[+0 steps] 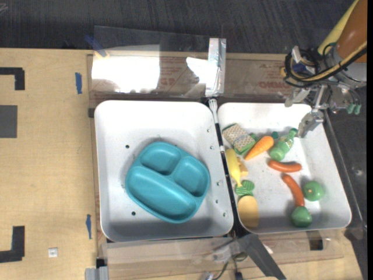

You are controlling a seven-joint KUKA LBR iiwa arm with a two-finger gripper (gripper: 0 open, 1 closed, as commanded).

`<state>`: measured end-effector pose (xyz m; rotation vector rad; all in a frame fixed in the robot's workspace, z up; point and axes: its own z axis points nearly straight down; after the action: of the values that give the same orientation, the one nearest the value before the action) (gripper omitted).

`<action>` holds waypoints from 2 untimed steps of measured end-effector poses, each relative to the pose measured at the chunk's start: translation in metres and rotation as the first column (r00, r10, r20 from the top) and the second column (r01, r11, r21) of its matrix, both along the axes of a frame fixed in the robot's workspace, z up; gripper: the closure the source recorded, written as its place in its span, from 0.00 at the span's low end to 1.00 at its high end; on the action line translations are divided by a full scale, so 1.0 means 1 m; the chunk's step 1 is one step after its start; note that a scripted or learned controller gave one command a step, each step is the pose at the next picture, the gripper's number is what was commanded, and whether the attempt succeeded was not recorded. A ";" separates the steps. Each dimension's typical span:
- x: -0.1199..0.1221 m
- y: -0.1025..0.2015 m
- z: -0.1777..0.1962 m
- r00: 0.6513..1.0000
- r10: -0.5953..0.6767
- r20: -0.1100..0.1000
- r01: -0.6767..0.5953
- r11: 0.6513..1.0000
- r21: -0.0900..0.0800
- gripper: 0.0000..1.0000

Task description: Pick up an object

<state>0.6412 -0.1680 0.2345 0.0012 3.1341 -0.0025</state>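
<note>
My pincer (pixel 309 121) hangs over the right bin's (pixel 341 206) upper right corner, jaw state I cannot tell, nothing visibly held; nearest pick is the green bottle (pixel 283 147), just down-left of it, long axis pointing up toward the pincer.

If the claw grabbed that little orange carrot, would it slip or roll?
Probably. The small orange toy carrot looks like smooth, glossy plastic, so it may slip. Its tapered, rounded shape would likely roll in a curve. It looks stiff and light.

Robotics lab: bench (pixel 41 156) w/ 2 white bins (pixel 111 121), tape marks (pixel 78 82), toy food (pixel 265 144).
</note>
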 end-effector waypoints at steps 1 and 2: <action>-0.012 -0.012 -0.139 0.983 0.181 -0.001 -0.181 0.983 0.000 0.00; -0.024 0.043 -0.141 0.975 0.223 -0.001 -0.223 0.975 0.002 0.00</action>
<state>0.6171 -0.1252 0.0935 -0.3501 3.1155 0.0020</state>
